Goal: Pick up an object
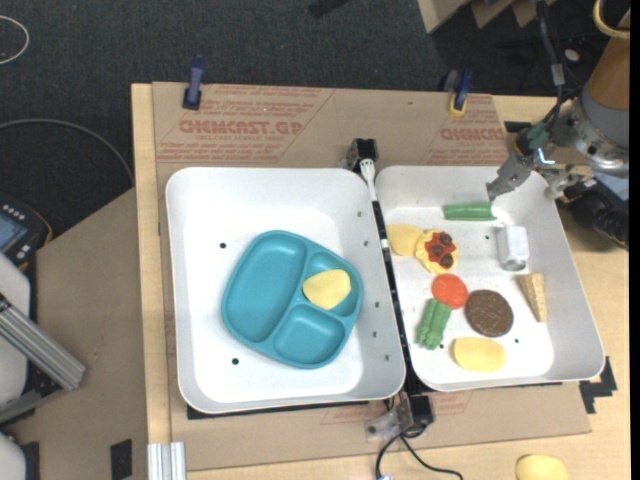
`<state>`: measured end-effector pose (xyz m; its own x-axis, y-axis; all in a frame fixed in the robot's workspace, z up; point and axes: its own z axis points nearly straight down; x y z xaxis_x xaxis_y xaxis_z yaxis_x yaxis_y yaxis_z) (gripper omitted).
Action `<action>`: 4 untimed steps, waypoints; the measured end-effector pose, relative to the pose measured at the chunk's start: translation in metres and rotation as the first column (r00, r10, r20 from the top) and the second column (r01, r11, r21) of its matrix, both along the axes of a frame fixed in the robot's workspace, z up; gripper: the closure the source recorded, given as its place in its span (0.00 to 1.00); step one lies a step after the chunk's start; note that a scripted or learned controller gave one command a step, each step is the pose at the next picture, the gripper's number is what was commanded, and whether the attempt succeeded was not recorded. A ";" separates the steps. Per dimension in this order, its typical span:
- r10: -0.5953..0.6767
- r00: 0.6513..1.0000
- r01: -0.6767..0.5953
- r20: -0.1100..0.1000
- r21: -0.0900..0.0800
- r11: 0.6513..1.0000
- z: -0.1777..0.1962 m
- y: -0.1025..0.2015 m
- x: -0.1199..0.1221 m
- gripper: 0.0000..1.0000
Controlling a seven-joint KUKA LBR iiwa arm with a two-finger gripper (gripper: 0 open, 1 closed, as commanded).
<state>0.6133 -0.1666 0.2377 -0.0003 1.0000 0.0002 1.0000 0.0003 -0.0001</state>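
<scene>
The left bin carries a blue divided plate with a yellow piece in one compartment. Over the right bin, the gripper hovers above a green stick (fingers unreadable from here).

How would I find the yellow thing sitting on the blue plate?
Look in the left white bin, where a blue divided plate lies. The pale yellow lump sits in the plate's right compartment, the only thing on it.
</scene>
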 end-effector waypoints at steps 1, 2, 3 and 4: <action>-0.001 1.000 0.001 -0.019 0.006 1.000 -0.146 0.036 -0.070 0.00; 0.005 1.000 -0.006 0.004 0.003 1.000 -0.048 0.104 -0.119 0.00; -0.006 1.000 0.006 -0.009 0.001 1.000 -0.110 0.061 -0.137 0.00; -0.005 1.000 0.005 0.002 -0.004 1.000 -0.105 0.015 -0.134 0.00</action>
<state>0.4788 -0.1520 0.1332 0.0044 1.0000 -0.0035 1.0000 -0.0044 0.0022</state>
